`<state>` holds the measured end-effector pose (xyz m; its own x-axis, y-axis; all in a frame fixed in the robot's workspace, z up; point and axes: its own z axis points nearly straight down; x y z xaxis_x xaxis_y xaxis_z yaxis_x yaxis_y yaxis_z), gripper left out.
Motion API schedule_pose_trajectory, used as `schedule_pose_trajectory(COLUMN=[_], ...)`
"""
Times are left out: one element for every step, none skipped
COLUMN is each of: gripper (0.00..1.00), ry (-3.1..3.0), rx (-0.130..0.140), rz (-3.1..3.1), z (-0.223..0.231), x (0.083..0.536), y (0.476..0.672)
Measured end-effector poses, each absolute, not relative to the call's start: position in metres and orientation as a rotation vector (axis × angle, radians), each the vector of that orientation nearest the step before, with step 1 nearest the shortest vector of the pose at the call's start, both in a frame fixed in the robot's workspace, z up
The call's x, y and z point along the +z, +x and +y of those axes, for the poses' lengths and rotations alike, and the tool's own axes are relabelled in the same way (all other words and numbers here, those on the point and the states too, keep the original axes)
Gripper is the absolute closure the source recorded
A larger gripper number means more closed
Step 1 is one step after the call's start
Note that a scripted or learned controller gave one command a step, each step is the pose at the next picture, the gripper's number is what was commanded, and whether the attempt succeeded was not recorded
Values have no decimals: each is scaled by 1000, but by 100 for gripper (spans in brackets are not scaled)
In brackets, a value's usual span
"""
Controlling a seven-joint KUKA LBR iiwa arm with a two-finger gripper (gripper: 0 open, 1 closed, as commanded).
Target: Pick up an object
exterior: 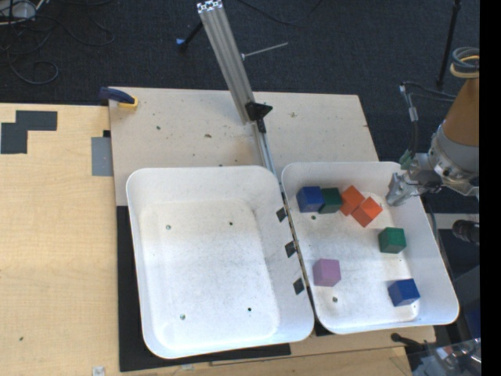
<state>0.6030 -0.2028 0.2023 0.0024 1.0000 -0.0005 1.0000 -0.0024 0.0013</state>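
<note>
Blue cube (403, 291) nearest; orange cube (366, 210) just left of fingers (396, 193), maybe untouched; fingers' spread unclear.

I see the arm (462, 131) cut off by the frame's right edge, just right of the right bin (438, 312). Gripper (398, 190) over that bin's upper right rim: too small and blurred to judge the fingers. Dark green cube (332, 200) partly hidden behind the blue cube (310, 198).
</note>
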Motion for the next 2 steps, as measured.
schedule_pose_trajectory(gripper=[100, 100], ry=[2220, 2220], rx=[-1, -2], rz=[2229, 2231], z=[-159, -99], x=[212, 208], y=[596, 580])
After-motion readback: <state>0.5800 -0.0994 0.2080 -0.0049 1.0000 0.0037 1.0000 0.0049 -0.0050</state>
